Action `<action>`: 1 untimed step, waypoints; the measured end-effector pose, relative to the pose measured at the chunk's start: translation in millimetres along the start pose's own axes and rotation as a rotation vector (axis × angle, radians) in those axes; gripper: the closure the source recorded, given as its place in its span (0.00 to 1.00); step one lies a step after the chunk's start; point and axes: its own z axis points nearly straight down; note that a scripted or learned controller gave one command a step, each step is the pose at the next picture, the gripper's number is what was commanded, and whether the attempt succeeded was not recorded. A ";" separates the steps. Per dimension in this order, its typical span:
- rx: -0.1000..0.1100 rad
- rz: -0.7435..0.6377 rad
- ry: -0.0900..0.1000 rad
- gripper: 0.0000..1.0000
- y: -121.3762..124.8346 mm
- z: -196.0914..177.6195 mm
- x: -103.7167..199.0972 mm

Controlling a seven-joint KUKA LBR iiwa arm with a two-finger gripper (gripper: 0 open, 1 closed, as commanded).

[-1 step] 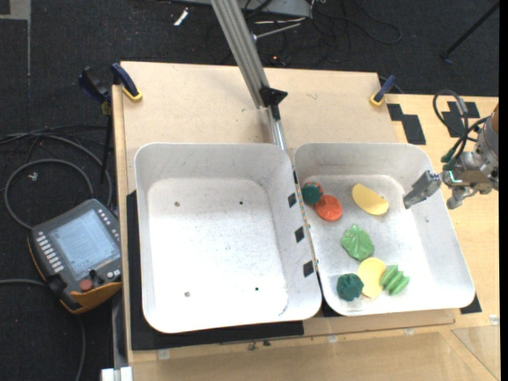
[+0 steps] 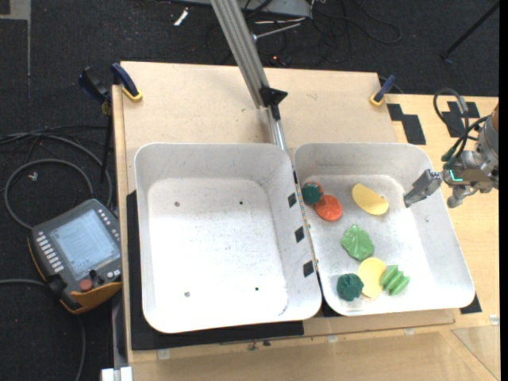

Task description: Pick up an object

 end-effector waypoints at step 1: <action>0.006 0.003 0.001 0.00 4.9 62.0 -3.1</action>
